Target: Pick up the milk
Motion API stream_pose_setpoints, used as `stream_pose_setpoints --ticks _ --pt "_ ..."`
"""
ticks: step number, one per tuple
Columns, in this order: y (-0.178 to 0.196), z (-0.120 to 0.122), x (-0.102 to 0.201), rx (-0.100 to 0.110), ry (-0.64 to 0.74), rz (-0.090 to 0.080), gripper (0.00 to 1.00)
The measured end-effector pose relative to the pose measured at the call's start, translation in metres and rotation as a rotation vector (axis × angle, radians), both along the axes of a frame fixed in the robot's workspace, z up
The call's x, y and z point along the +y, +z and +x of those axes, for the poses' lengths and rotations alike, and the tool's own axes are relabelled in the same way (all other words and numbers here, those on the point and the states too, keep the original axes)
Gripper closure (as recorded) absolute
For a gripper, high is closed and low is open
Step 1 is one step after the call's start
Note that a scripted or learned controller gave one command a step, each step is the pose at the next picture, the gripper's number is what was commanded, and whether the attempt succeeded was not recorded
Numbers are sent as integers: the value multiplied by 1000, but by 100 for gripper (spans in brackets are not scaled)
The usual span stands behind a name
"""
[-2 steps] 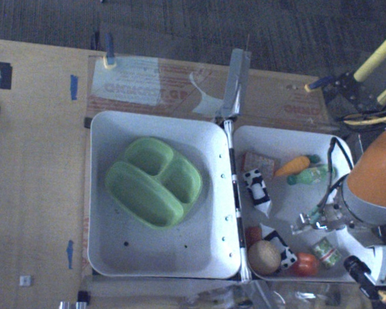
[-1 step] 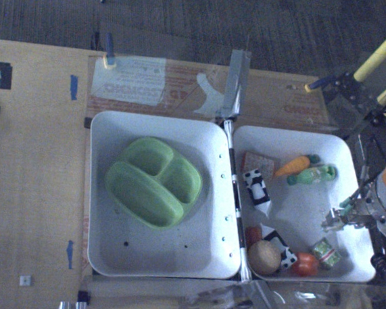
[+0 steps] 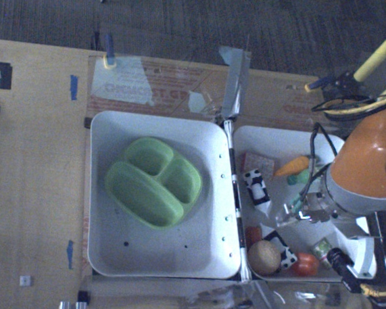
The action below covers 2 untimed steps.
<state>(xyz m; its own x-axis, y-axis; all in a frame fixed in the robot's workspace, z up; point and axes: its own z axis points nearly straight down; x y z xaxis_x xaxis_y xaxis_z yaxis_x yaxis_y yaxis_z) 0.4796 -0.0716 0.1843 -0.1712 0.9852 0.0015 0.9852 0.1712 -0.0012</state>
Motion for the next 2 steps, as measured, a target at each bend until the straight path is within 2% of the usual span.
stream_pose_setpoints --ticks 1,2 --pt "18 0 -63 -3 -66 -3 100" --pt "0 0 51 2 -228 0 100"
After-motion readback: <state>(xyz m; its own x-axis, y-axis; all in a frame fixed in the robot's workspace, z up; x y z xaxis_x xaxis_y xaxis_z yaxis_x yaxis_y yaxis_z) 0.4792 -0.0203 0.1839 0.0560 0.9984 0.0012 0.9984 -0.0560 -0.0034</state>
